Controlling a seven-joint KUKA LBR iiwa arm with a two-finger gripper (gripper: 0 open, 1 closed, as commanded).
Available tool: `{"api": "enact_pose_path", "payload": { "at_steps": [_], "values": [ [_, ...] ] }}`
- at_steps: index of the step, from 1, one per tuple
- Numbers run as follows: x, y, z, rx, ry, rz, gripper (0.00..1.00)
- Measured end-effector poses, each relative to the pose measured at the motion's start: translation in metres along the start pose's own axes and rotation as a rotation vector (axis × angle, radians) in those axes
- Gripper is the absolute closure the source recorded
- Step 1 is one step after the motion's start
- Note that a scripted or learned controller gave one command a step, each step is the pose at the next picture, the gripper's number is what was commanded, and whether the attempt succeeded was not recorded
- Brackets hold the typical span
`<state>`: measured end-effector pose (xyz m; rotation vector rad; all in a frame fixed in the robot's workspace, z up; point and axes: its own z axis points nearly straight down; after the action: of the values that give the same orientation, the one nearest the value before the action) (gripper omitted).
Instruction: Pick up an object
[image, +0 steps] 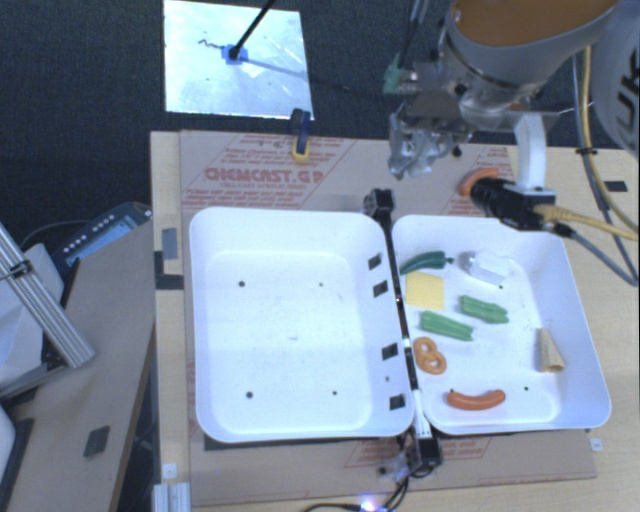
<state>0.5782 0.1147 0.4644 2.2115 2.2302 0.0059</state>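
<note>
- Gripper (418, 150) hangs above the desk (330, 160), behind the right bin (580, 330); finger state: cannot tell.
- Right bin holds a yellow cheese slice (424, 291), pretzel (430, 355) and hot dog (476, 400).

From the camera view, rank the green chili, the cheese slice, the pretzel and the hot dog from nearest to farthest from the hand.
Hand hovers above the right bin's far edge.
1. Green chili, far left corner of the right bin.
2. Cheese slice, just below the chili.
3. Pretzel, lower on the left side.
4. Hot dog, near the front edge.
</note>
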Motion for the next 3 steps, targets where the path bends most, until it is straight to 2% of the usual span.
{"api": "enact_pose_path", "payload": {
  "at_steps": [1,2,3],
  "values": [
    [0.026,-0.052,-0.042,-0.001,0.001,0.000,1.00],
    [0.080,-0.085,-0.073,-0.001,0.001,-0.002,1.00],
    [0.120,-0.088,0.053,0.012,-0.005,0.000,1.00]
  ]
}}
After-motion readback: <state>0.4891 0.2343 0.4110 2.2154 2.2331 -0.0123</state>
